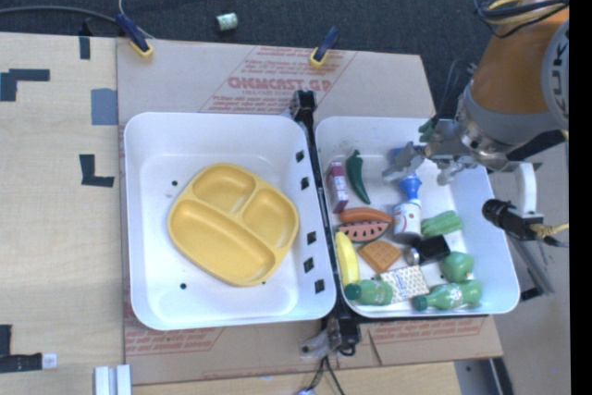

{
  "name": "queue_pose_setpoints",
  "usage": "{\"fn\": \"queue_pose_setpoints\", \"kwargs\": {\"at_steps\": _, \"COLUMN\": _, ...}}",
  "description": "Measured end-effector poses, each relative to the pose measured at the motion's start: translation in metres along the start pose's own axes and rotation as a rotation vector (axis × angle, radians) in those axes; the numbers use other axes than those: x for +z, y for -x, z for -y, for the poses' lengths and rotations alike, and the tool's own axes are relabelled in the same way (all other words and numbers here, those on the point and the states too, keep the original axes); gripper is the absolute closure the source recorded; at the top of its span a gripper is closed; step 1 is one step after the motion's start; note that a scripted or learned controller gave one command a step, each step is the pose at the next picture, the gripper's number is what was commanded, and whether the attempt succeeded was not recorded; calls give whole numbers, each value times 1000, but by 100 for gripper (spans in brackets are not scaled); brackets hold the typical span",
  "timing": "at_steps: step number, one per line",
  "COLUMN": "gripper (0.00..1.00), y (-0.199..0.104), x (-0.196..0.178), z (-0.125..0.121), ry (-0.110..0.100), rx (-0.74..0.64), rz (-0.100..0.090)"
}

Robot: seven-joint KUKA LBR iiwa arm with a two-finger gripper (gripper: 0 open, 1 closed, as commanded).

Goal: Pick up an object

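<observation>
My gripper [424, 167] hangs over the upper part of the right bin [499, 245], open, with nothing between its fingers. Just below it stands a small white bottle with a blue cap [408, 204]. Around the bottle lie several toy foods: a dark green chili [357, 178], a maroon tube [338, 184], a red-orange slice [365, 218], a yellow banana [346, 257], an orange cracker [379, 254], a checkered packet [407, 280], a black piece [427, 249] and green bottles [450, 296] along the front.
The left bin [148, 199] holds a yellow divided plate [234, 223]. A black divider clip [302, 104] sits where the bins meet. The arm's orange band [518, 60] rises at the right. Cables and two clamps lie behind the bins.
</observation>
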State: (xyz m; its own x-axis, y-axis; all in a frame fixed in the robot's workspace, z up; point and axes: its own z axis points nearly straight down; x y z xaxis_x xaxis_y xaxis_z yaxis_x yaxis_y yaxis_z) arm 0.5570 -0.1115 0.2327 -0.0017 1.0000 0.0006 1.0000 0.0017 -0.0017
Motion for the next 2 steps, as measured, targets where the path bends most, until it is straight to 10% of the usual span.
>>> {"fn": "queue_pose_setpoints", "kwargs": {"at_steps": 2, "gripper": 0, "y": 38, "x": 147, "z": -52, "ry": 4, "rx": 0, "rz": 1}}
